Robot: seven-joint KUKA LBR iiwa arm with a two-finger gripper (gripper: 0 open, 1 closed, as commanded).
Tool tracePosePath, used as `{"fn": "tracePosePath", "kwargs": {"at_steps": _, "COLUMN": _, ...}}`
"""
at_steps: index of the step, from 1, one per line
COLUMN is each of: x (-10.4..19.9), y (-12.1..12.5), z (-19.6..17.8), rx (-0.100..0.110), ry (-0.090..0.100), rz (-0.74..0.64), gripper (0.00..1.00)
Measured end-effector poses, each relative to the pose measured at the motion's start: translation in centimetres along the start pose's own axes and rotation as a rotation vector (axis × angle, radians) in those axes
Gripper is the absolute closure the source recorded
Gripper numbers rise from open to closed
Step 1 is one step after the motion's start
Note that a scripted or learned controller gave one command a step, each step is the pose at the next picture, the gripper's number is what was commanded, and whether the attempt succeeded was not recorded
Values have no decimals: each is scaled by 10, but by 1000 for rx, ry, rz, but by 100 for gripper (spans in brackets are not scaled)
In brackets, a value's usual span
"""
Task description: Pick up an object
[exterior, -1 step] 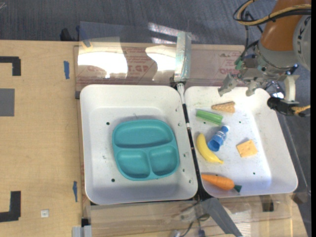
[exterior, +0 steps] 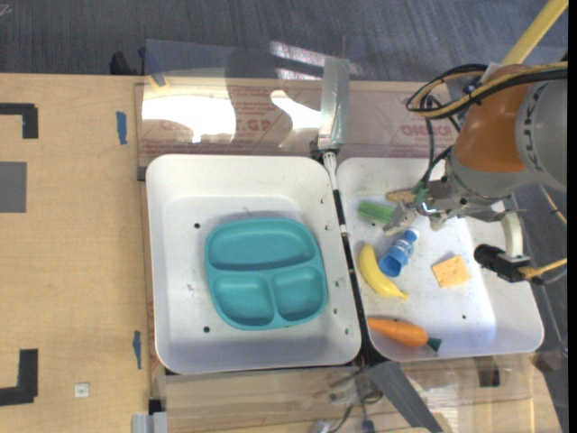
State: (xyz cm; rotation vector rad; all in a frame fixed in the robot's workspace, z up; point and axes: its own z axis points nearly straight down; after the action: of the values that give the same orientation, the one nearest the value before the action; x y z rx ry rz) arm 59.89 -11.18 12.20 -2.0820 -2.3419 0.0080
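Tapered orange carrot [exterior: 399,333], curved yellow banana [exterior: 380,273], compartmented teal plate [exterior: 265,271]

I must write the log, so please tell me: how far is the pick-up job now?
Done: the arm has reached over the right bin. In hand: the gripper is low beside the green object, nothing visibly lifted. Left: grasping and raising one; banana, blue bottle, carrot and yellow piece lie in that bin.
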Motion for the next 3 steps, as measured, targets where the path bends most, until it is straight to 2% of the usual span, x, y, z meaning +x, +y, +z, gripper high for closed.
{"fn": "tracePosePath", "kwargs": {"at_steps": 1, "x": 14, "y": -15, "z": 35, "rx": -16, "ry": -5, "rz": -70, "gripper": 0}}
{"fn": "tracePosePath", "kwargs": {"at_steps": 2, "x": 13, "y": -13, "z": 25, "rx": -21, "ry": -6, "rz": -68, "gripper": 100}}
{"fn": "tracePosePath", "kwargs": {"at_steps": 3, "x": 2, "y": -9, "z": 35, "rx": -15, "ry": -3, "rz": -120, "gripper": 100}}
